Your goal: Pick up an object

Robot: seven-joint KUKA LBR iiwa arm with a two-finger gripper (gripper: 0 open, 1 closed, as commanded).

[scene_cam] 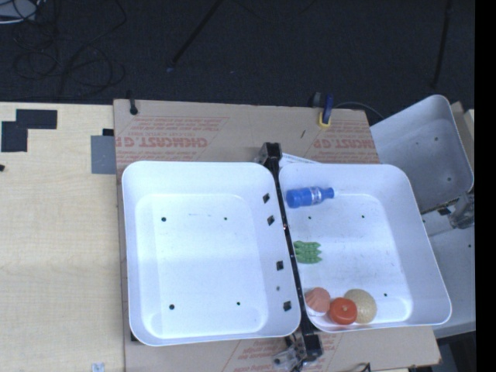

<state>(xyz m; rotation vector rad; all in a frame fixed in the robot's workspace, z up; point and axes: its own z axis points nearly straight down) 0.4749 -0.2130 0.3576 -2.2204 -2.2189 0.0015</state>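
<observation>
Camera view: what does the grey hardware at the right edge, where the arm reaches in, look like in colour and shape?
A pale grey flat metal plate with rounded corners and a few small dark holes stands beside the right shallow white plastic bin. Below it, a small darker grey metal fitting sits at the edge. Whether either is part of the arm cannot be told.

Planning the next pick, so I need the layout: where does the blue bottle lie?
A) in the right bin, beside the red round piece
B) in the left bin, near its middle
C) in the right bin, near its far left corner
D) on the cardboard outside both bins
C: the blue bottle lies on its side in the right bin, near its far left corner, well apart from the red round piece at the near edge.
</observation>
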